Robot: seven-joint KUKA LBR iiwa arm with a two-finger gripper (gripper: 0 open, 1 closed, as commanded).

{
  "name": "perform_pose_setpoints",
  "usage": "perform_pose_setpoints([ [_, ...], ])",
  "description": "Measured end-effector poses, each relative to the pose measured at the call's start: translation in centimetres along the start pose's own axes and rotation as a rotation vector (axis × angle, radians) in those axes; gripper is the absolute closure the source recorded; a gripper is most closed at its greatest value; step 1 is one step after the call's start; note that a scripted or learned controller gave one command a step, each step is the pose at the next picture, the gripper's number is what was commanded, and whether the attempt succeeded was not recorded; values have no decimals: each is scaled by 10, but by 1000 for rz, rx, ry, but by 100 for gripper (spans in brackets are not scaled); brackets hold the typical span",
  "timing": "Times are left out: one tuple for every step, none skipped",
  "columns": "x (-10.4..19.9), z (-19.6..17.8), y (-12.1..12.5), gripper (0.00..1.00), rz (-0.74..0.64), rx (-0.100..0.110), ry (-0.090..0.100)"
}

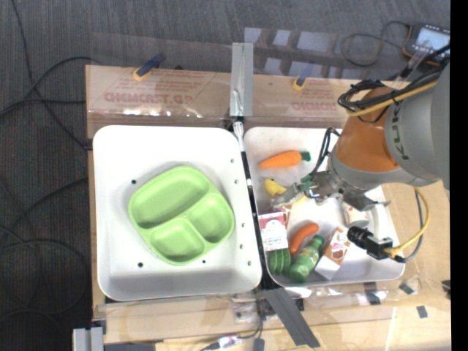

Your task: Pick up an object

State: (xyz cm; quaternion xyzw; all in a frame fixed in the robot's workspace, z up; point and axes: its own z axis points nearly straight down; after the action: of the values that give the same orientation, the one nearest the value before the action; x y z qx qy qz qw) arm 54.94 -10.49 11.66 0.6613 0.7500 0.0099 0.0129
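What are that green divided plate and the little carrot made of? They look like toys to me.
The green divided plate looks like molded plastic: one even color, smooth, softly rounded compartments, slight sheen. The carrot also seems plastic, a toy: uniform orange, smooth skin, stubby green top. Rubber or foam can't be excluded.

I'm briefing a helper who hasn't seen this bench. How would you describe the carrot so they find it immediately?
Look in the right white bin, the one crowded with small items. Near its far wall lies the carrot, on its side, above the yellow piece. It is the orange one with a green leafy tip pointing right; the sausage-like orange piece nearer the front has none.
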Motion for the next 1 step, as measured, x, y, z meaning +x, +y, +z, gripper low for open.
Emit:
perform_pose_setpoints([
  [-23, 10, 89, 0, 65, -11, -2],
])
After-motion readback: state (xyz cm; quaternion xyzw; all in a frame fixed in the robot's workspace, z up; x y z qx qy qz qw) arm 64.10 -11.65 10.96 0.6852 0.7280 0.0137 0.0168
